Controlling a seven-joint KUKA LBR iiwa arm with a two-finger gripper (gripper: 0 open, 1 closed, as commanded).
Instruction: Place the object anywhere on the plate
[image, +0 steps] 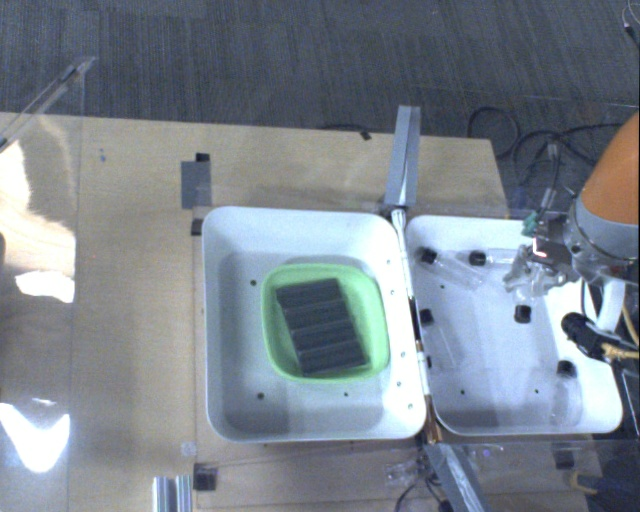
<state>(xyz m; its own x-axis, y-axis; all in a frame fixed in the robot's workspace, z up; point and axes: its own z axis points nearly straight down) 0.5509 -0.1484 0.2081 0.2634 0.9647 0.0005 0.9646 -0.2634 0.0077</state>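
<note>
Camera view records two white bins side by side: the left bin (225, 330) holds a green plate (275, 300), and a dark ribbed object (320, 326) lies flat on that plate, inside its rim. The grey arm (610, 215) reaches over the right bin (480, 400), its gripper (527, 272) near that bin's far right; whether it is released or clenched cannot be told.
</note>
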